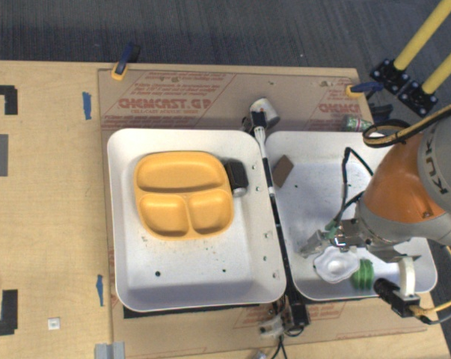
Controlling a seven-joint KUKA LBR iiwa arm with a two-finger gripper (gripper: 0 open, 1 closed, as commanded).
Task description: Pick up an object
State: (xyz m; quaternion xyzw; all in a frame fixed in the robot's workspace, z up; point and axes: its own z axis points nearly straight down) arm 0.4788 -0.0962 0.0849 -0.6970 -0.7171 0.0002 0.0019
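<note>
Arm reaches in over the right bin [307, 200], its hand [331, 239] low near that bin's front edge, just above a white object [332, 266] with a green piece [362, 274] beside it; whether the hand is open, closed or holding anything cannot be told. A small brown block [283, 170] lies near the right bin's back-left corner, well apart from the hand. In the left bin [135, 275], a yellow divided tray [184, 193] sits toward the back edge with a dark object [236, 176] touching its right side.
</note>
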